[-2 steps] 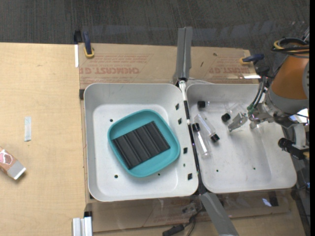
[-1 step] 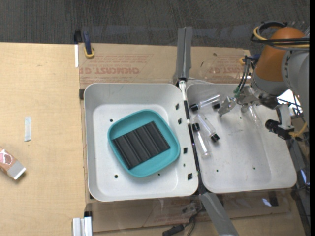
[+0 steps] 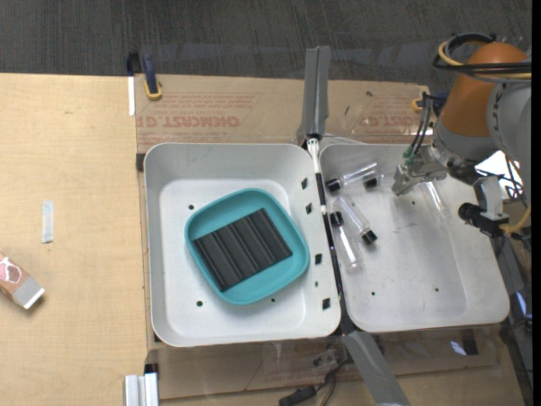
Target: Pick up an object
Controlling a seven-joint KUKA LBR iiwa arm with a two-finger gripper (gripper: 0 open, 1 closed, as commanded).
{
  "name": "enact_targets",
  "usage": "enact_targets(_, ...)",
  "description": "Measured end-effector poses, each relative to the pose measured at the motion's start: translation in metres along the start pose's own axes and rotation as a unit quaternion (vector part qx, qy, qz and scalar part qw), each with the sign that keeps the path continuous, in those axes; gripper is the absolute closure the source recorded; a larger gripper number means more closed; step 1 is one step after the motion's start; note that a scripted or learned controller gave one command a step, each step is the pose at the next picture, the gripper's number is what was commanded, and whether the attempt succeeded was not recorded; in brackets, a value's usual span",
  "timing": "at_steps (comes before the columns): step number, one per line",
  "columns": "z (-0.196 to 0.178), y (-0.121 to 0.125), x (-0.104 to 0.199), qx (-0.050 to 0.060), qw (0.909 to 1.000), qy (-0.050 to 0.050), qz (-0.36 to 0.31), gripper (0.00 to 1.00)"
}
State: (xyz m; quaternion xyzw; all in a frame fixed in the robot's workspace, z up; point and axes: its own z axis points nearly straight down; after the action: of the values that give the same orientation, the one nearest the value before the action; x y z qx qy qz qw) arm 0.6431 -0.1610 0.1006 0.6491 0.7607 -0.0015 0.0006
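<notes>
Hand (image 3: 404, 182) near right bin's (image 3: 473, 307) far rim, beside tubes (image 3: 353, 178).

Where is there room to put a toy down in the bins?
The right bin is bare in front, below the tubes. Its back is crowded by tubes and the gripper. The teal tray fills most of the left bin.

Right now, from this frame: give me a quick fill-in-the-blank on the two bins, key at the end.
1. The teal tray lies in the ____ bin of the camera view.
2. The insert inside the teal tray is ribbed and ____ in colour.
3. The clear tubes with black caps lie in the ____ bin.
4. The gripper is over the ____ bin.

Missing words: left; black; right; right
</notes>
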Motion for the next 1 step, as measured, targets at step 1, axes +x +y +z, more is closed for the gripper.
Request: enact_targets(1,0.0003,-0.0002,0.0002,0.000,1.0000,0.000,0.000,0.00)
